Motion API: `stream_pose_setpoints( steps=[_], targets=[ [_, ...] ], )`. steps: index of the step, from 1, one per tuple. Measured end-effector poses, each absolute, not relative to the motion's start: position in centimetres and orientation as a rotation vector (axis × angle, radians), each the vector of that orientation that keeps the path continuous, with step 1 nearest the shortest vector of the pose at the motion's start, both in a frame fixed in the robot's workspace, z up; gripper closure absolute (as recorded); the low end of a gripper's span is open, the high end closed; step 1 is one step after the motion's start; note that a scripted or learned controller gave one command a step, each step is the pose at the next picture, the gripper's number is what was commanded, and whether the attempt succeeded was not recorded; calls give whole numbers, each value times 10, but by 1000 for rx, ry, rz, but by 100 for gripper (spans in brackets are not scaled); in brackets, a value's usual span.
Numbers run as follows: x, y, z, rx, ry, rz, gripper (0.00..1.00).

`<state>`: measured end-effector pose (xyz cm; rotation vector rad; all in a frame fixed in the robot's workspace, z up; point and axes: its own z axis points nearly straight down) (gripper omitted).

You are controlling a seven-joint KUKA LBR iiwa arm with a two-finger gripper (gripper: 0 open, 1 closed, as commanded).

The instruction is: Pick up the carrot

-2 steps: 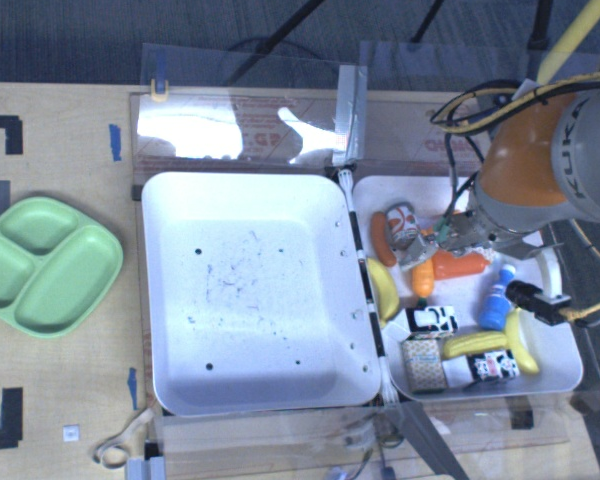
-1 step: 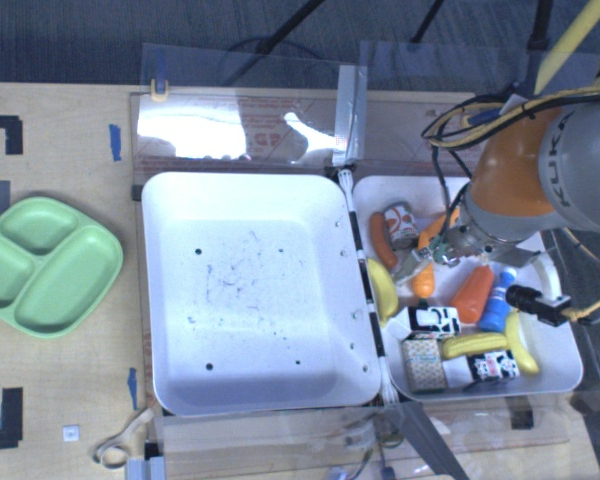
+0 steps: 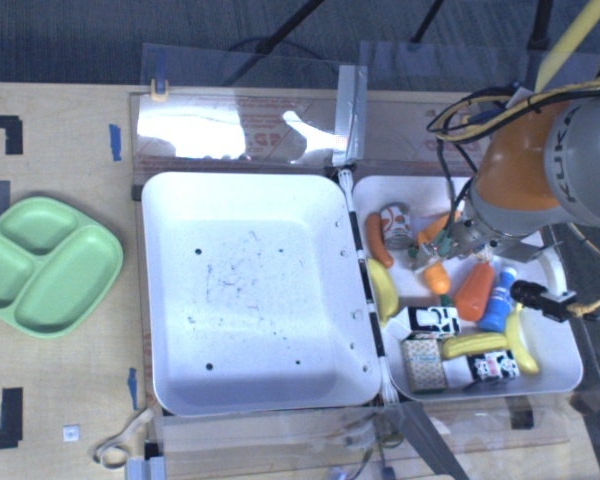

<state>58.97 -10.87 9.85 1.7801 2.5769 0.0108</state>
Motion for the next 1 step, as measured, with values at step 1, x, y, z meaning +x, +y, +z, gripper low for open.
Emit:
stream_pose_setpoints(
  steps=[1],
  targets=[
    [571, -118, 220, 2127, 2311, 1, 100]
  ],
)
